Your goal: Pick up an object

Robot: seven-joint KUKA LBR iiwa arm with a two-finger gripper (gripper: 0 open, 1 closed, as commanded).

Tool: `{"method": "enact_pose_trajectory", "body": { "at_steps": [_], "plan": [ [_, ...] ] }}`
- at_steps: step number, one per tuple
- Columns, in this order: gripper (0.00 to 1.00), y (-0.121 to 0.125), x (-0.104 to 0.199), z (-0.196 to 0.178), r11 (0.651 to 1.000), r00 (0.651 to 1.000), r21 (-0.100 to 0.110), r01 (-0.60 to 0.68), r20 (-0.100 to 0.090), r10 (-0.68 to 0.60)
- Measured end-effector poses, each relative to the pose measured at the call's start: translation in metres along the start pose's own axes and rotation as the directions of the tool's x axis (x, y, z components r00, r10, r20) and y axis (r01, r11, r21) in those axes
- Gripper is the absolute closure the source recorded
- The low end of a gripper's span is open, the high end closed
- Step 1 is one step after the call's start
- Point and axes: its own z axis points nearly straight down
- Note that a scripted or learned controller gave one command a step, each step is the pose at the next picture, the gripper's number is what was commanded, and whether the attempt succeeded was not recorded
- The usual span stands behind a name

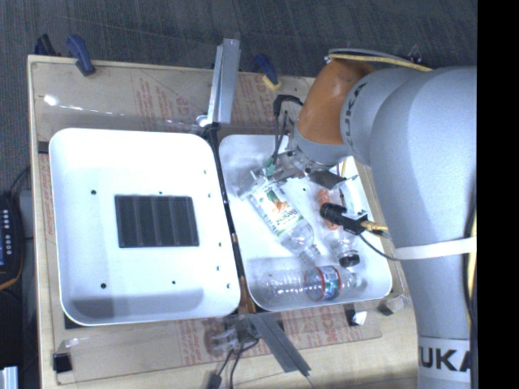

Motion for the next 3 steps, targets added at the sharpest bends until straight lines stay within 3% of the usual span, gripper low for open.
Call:
{"method": "enact_pose_trajectory", "body": {
  "at_steps": [1,2,3],
  "plan": [
    [1.0,0.002,0.0,-0.012,1.0,1.0,-0.003,0.004,0.002,-0.004],
    [0.0,0.002,0.0,-0.013,1.0,1.0,-0.003,0.004,0.002,-0.004],
    [0.0,-0.045,0.02,0.001,1.0,1.0,0.001,-0.012,0.0,0.012]
  ]
}}
